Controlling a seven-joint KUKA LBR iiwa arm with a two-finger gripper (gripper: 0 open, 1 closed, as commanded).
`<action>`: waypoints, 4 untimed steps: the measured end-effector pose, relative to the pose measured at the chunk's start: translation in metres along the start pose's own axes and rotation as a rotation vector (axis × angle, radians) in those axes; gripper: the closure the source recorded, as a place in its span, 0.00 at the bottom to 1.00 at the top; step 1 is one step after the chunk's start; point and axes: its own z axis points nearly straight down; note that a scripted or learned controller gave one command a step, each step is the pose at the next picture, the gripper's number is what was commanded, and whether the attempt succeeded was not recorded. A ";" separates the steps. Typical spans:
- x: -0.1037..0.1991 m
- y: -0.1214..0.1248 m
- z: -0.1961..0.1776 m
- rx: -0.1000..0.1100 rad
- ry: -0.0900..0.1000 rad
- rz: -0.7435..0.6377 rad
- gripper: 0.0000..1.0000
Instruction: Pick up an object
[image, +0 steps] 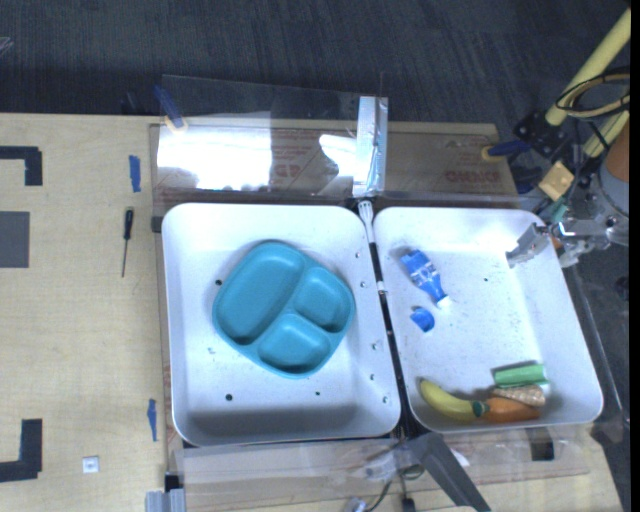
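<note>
Gripper (532, 243) at right bin (560, 330) far edge, banana (445, 400) against near wall

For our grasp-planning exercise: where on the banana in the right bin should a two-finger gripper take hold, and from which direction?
Probably the banana's mid-body, coming straight down from above, fingers closing across its narrow width. It lies flat along the near wall of the right bin, curved, with its right end against the orange carrot-like toy. The left half has more free space around it. The gripper sits near the bin's far right corner.
</note>
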 end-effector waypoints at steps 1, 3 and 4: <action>0.084 0.049 0.013 -0.004 0.000 -0.103 0.00; 0.121 0.017 0.100 -0.002 -0.001 -0.120 0.00; 0.121 0.018 0.089 -0.005 -0.001 -0.120 1.00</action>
